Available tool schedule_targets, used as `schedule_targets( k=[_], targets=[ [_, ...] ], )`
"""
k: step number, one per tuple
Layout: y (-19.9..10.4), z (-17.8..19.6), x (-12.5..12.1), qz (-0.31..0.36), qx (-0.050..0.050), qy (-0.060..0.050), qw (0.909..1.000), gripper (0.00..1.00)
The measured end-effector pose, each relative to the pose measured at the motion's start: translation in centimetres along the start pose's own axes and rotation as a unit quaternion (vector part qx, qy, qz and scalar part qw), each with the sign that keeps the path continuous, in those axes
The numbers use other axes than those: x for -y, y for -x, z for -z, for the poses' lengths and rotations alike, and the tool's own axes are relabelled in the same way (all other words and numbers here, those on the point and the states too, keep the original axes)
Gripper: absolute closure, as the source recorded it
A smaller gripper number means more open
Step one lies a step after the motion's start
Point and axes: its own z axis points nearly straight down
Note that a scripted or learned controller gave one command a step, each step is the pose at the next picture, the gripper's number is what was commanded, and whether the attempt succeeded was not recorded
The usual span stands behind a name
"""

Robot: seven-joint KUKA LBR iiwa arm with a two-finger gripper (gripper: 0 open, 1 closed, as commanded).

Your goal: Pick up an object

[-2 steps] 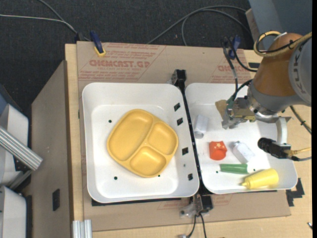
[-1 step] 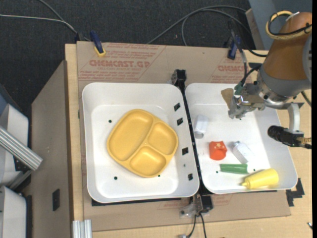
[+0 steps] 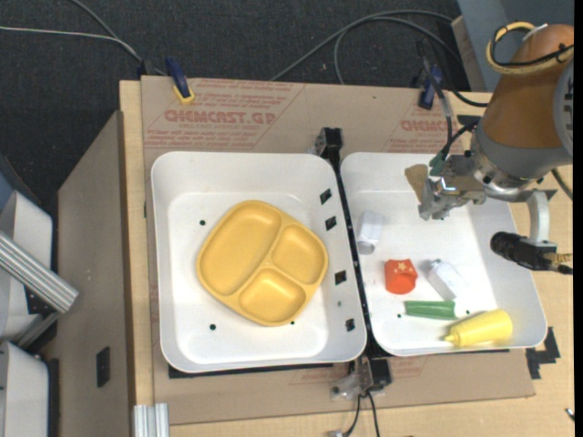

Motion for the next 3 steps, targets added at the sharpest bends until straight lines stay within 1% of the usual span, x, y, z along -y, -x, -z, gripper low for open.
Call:
schedule_targets(
  k=[1, 2, 3],
  targets=[
    [-6.0, 0.8, -0.9, 0.003, -0.001, 0.0, 1.0, 1.0],
    [-11.0, 1.8, -2.2, 0.003, -0.001, 0.0, 1.0, 1.0],
    [-15.8, 2.1, -3.0, 0.003, -0.001, 0.0, 1.0, 1.0]
  ],
)
